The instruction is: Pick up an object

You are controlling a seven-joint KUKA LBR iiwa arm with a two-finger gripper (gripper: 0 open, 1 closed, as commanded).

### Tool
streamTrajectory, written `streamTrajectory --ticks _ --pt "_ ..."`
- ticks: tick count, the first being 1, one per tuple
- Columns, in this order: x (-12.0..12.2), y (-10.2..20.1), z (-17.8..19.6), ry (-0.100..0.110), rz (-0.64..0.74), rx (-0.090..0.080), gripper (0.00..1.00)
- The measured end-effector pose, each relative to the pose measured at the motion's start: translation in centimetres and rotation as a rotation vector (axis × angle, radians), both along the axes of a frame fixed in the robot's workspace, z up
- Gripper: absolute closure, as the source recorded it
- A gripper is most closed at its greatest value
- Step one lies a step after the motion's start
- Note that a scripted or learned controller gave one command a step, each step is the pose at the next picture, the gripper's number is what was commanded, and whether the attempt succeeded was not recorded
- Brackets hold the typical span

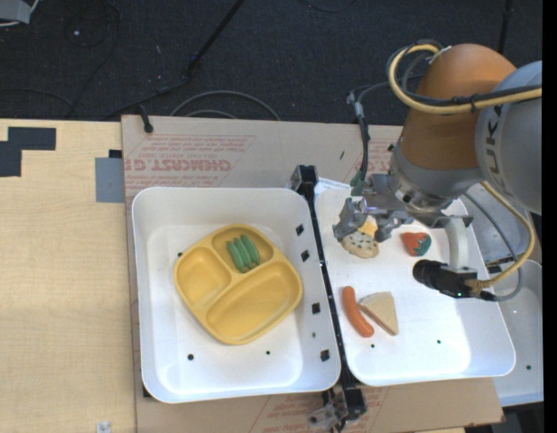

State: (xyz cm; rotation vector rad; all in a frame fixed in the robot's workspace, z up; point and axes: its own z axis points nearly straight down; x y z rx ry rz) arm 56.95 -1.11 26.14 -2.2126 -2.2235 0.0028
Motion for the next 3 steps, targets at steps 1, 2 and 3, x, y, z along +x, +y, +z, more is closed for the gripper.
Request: streamTrajectory --ticks 1,2,3 --pt "0.4 5.2 -2.0 0.002 0.0 -0.001 1.0" --pt "0.5 9.6 -2.8 0.002 0.0 -0.001 1.0" --pt "0.5 9.4 -2.8 0.001 -0.003 -0.003 0.0"
